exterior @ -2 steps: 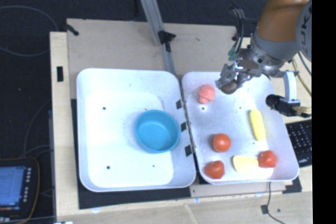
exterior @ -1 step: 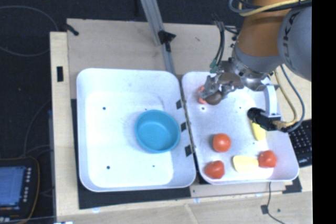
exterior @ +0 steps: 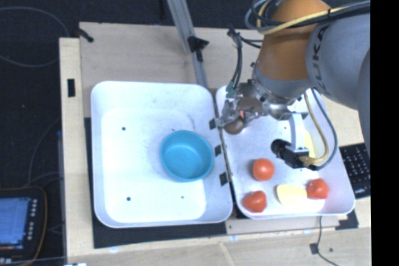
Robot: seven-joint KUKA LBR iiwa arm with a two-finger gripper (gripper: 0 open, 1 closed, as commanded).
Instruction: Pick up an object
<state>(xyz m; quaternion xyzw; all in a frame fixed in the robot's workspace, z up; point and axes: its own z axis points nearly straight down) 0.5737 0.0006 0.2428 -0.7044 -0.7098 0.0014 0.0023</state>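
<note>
My gripper [exterior: 233, 116] hangs over the far left corner of the right bin [exterior: 340, 205], close to the wall between the two bins. A small brownish shape [exterior: 232, 128] sits right at its tip; I cannot tell whether it is a separate thing. Three red tomato-like balls lie in the right bin: one in the middle [exterior: 263, 169], one at the front [exterior: 254, 200] and one at the front right [exterior: 317, 188]. A pale yellow block [exterior: 290, 194] lies between the two front ones. A blue bowl [exterior: 186, 155] stands in the left bin [exterior: 109, 134].
A grey metal rail [exterior: 177, 9] slants down from the top toward the gap between the bins. The bulky arm [exterior: 318, 53] covers the far right part of the right bin. A keyboard [exterior: 356, 168] lies at the right edge.
</note>
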